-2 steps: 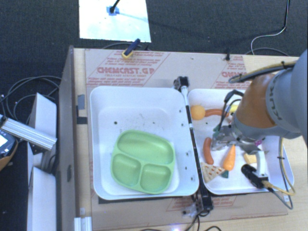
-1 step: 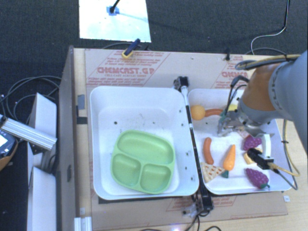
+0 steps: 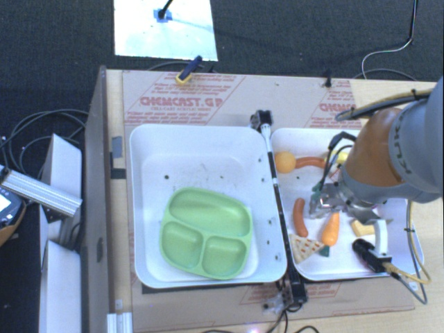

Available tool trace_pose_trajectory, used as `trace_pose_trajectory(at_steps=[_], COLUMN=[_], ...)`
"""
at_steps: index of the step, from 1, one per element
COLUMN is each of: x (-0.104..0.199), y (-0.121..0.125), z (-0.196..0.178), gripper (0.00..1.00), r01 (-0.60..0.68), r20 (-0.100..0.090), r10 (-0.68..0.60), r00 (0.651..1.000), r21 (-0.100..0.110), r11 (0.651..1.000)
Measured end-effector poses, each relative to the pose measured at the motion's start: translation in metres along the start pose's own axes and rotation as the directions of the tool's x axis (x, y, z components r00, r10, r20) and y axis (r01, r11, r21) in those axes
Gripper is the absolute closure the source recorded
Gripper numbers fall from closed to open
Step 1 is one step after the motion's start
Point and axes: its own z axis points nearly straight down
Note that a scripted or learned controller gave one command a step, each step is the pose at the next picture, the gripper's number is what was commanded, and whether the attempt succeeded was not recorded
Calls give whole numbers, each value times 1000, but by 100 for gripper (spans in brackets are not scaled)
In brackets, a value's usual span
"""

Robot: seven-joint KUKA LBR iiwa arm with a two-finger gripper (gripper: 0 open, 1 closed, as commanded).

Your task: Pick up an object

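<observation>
Hand (image 3: 320,205) low in right bin (image 3: 305,136), mostly hidden under the arm's wrist; grip state can't be made out. Carrot (image 3: 331,229) just beside it, sausage (image 3: 300,217) left, pizza slice (image 3: 305,246) below.

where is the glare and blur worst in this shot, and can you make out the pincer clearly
Camera view: the white sheet on the dark floor is nearly blown out; both bins read bright and flat, with soft shadows. The whole frame is slightly soft. The pincer is small, dim under the arm, its state unreadable beside the carrot.
</observation>
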Motion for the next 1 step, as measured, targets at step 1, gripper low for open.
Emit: trace_pose_trajectory(at_steps=[1], x=[-3], y=[34], z=[0], gripper=[0], r01=[2], r20=[1], r10=[-2], r00=[1000], r21=[-2], r11=[1000])
